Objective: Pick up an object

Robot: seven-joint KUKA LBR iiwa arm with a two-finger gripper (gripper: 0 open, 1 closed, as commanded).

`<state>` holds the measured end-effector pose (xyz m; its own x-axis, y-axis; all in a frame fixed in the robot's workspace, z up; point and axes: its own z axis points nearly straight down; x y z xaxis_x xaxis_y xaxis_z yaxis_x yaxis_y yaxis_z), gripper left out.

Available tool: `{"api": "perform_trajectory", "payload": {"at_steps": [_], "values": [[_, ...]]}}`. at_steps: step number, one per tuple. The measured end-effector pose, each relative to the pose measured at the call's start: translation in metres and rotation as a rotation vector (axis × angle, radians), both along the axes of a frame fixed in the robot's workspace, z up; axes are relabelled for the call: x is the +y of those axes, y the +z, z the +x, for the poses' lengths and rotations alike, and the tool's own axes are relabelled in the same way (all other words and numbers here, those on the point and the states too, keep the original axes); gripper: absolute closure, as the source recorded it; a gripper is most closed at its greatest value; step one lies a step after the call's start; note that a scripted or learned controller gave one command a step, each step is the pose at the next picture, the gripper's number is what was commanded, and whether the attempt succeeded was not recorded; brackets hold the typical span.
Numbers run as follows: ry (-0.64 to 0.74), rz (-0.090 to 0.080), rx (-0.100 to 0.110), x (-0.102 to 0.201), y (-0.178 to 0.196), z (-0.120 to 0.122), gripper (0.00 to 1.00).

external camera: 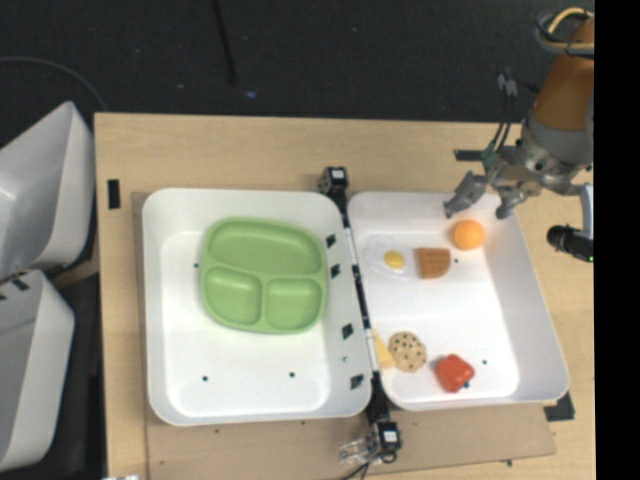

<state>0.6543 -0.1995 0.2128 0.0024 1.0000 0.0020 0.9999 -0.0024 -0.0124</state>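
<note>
The tool (pixel 484 197) hangs over the far rim of the right bin (pixel 520 298), at about one o'clock from the counter's (pixel 240 153) middle, its two fingers spread apart with nothing between them. The orange ball (pixel 467 234) lies just below it, at six o'clock from the tool. A brown piece (pixel 432 262), fried egg (pixel 394 261), cookie (pixel 407 351) and red pepper (pixel 454 371) share that bin. A green divided plate (pixel 265 274) sits in the left bin (pixel 180 368).

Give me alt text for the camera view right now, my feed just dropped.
The gripper hangs open above the right bin's far edge, holding nothing, just beyond an orange ball. That bin also holds a fried egg, brown toast, cookie and red pepper; the left bin holds a green divided plate.
</note>
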Motion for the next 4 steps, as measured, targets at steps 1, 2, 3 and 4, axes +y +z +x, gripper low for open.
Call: {"api": "perform_trajectory", "payload": {"at_steps": [1, 2, 3, 4], "values": [[0.004, -0.003, -0.014, 0.001, 0.009, 0.003, 0.0], [0.001, -0.004, -0.009, -0.007, -0.051, 0.005, 0.0], [0.002, -0.004, -0.01, -0.014, -0.094, 0.001, 0.0], [0.003, -0.004, -0.013, -0.016, -0.111, 0.001, 0.0]]}}
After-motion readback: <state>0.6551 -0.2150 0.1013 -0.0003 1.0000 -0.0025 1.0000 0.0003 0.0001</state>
